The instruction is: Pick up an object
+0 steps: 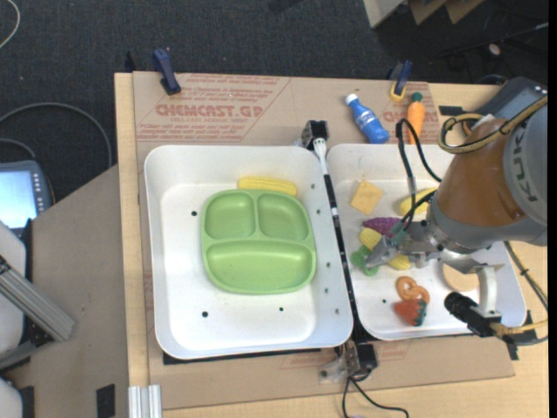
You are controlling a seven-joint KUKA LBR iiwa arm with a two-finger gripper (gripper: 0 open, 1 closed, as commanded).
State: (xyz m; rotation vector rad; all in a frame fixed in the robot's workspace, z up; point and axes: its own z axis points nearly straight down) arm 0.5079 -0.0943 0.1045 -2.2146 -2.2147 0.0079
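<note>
Left bin (165,259) holds divided plate (258,240), corn cob (267,184) just behind it. Right bin (383,320) holds cheese wedge (366,197), grapes (381,226) and pretzel (411,287) nearer front. Bottle (366,118) and carrot (416,111) on bench behind right bin.

Place: robot lab
Signs: clamps (165,70) pinning a board to the tabletop (218,107), loose cables (52,111), grey carpet (174,16), toy food in bins (165,233)
</note>
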